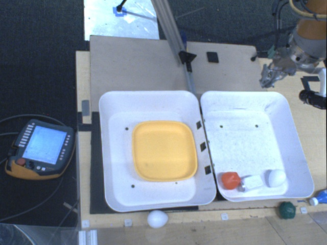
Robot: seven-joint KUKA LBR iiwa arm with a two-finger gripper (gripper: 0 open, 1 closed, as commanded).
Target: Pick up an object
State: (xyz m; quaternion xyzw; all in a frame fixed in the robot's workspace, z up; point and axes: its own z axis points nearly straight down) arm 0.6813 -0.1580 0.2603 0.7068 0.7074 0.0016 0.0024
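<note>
A square yellow plate (164,150) lies in the middle of the left bin (113,117). Along the near wall of the right bin (286,117) sit an orange-red object (229,179), a small white piece (252,182) and a white egg-shaped object (276,177), close together. My gripper (269,78) hangs at the top right, over the bench just beyond the right bin's far right corner, well away from those objects. Nothing shows between its fingers, and their spacing is too small to judge.
A white egg (157,219) lies on the bench in front of the left bin. A dark green ball (286,210) and a blue-tipped item (318,198) rest beyond the right bin's near right corner. A teach pendant (40,149) lies at left. A slanted metal pole (171,24) stands behind the bins.
</note>
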